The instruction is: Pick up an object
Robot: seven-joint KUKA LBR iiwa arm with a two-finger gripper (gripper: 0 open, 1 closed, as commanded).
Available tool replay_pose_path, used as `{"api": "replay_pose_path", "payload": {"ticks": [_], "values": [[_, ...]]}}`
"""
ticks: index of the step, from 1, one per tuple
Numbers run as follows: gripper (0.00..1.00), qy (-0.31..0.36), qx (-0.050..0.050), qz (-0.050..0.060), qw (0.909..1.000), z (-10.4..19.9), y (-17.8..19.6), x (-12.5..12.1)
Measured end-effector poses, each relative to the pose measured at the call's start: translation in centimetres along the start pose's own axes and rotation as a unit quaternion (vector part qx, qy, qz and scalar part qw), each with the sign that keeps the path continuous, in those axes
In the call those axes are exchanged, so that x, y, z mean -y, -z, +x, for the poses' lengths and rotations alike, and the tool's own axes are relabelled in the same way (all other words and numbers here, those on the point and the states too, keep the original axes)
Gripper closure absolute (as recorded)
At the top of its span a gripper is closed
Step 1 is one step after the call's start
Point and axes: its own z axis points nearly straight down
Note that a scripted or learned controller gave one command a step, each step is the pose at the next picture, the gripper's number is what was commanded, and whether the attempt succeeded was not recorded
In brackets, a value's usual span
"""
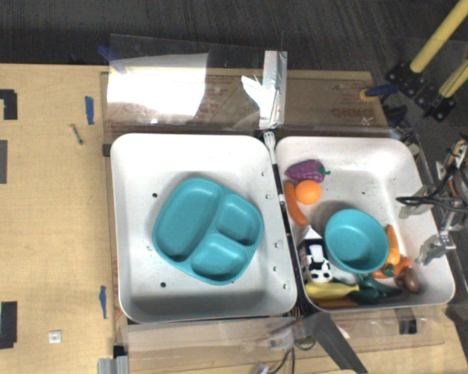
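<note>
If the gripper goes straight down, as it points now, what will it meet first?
Probably the right bin's rim, not any toy; the gripper hangs over that edge, though depth is unclear.

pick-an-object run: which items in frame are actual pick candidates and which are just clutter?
Pick candidates, right bin:
- teal bowl
- orange ball
- purple grapes toy
- banana
- black-and-white cow toy

In the left bin:
- teal divided plate

Just lying about:
- clear plastic sheet behind the bins
- yellow-legged stand, top right
</note>
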Motion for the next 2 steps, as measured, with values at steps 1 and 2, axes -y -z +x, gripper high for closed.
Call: {"api": "replay_pose_path", "payload": {"ticks": [1,2], "values": [[0.00,0.029,0.002,0.001,0.9996,1.81,-9.50,0.17],[0.00,0.140,0.002,0.000,0.9901,1.50,-10.25,0.04]]}}
